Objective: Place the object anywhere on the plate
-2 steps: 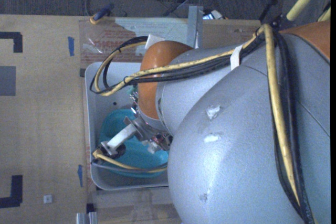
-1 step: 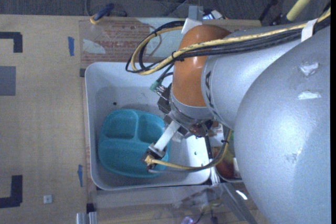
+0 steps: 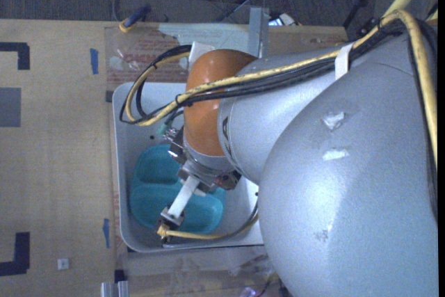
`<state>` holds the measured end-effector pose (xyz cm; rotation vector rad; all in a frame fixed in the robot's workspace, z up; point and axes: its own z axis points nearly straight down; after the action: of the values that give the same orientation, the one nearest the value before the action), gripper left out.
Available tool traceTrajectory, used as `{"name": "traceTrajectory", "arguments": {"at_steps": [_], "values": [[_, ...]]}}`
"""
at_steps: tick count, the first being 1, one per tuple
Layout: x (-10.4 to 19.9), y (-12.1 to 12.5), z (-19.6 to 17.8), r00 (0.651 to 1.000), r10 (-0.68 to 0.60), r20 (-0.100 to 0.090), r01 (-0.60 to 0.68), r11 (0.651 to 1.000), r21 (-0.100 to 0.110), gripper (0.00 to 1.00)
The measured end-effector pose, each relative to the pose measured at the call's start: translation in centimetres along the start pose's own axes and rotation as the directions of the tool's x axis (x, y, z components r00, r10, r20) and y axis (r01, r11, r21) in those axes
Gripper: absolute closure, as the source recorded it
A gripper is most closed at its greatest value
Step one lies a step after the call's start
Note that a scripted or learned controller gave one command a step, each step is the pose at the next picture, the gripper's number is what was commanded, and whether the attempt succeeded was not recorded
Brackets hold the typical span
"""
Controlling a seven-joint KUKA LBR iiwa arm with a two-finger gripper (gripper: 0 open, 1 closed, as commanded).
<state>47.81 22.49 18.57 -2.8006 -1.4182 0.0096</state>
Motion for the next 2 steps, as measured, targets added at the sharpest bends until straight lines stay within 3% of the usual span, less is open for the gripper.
{"name": "traceTrajectory", "arguments": {"at_steps": [1, 2], "values": [[-2.11, 5.36, -3.07, 0.998, -0.059, -0.003, 0.059, 0.998, -0.004, 1.00], [-2.10, 5.32, -3.06, 0.998, -0.060, -0.002, 0.060, 0.998, -0.004, 0.00]]}}
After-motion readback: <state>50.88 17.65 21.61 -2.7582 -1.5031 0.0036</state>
